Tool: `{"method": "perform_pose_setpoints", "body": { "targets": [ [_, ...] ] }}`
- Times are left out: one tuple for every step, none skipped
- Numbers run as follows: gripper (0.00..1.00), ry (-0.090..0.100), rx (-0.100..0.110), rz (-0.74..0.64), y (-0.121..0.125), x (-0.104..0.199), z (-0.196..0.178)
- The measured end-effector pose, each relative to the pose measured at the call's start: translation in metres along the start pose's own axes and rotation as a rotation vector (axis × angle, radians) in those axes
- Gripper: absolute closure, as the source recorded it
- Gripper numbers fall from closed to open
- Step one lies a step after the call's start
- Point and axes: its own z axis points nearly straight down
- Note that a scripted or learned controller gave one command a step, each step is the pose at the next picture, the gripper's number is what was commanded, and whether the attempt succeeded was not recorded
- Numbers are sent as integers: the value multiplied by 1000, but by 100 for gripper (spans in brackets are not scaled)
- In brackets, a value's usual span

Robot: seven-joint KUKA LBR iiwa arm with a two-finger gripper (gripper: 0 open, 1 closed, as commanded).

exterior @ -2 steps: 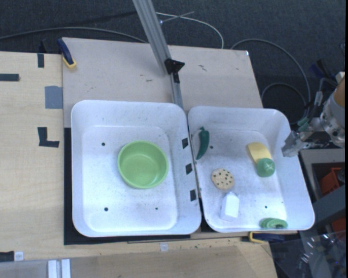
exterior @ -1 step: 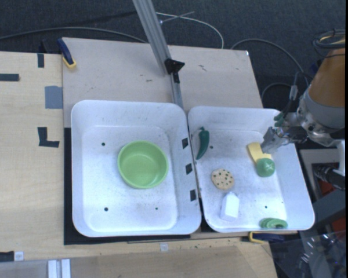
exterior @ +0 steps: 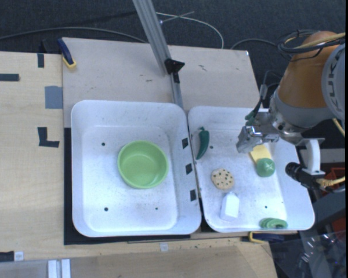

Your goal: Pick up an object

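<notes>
Yellow block (exterior: pixel 260 153) and green ball (exterior: pixel 265 167) sit right of centre, just under the pincer (exterior: pixel 250 139), seemingly its targets; pincer's opening cannot be told.

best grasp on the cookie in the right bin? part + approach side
Probably straight down from above, pinching across the cookie's rim. It lies flat and round on the right bin's floor, so no side is better by shape. Closing along the bin's length looks safest: the white block sits close on the near side, while the green pepper lies further off.
</notes>
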Motion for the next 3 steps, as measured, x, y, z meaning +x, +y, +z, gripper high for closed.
{"method": "perform_pose_setpoints", "body": {
  "targets": [
    [100,0,-1,-1,9,56,-5],
    [100,-1,1,1,22,104,12],
    [100,-1,-1,0,37,160,22]
  ]
}}
